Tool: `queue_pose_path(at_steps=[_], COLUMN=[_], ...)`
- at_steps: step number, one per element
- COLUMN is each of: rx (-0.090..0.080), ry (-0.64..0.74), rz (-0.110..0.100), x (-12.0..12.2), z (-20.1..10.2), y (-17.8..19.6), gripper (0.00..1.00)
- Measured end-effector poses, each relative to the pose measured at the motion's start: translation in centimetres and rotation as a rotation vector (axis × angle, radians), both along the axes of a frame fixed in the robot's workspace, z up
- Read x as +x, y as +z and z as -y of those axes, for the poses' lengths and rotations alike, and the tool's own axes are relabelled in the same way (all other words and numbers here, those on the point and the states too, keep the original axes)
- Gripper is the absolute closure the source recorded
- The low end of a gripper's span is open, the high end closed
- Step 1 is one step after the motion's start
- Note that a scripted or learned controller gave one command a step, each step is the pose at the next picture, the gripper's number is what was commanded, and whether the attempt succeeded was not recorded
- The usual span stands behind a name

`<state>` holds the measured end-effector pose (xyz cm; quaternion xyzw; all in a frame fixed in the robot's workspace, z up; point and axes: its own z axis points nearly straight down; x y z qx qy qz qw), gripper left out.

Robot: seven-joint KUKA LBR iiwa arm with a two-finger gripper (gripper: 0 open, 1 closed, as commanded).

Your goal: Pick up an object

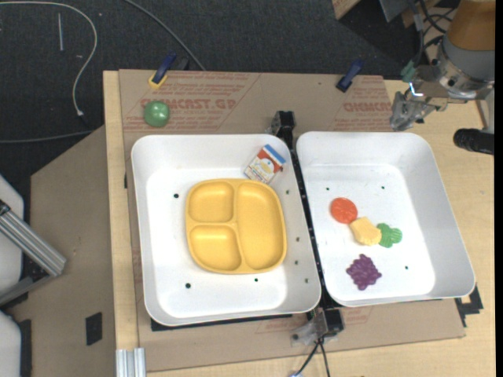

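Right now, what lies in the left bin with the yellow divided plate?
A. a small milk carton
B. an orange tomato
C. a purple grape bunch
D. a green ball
A: the carton leans at the left bin's far wall just beyond the plate; the grapes and tomato lie in the right bin, and the ball sits on the cardboard outside.

The scene was lit evenly and fairly brightly from above. The two white bins (440,210) were rendered near-white, with slight washout on their floors. Soft, short shadows were cast along the bin rims and under the yellow plate (236,226). The dark carpet (236,22) was left dim. Focus was moderately soft throughout, and fine detail on the end effector (409,112) was blurred.
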<state>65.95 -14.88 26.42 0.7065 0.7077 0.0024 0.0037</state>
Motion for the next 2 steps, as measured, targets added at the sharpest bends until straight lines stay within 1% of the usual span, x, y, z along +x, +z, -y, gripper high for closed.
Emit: queue_pose_path(at_steps=[1,2], rx=[0.005,0.003], ry=[0.005,0.005], rz=[-0.011,-0.008], x=[0.3,0.7], z=[-6.1,-11.3], y=[-1.2,-0.7], gripper=[1.0,1.0])
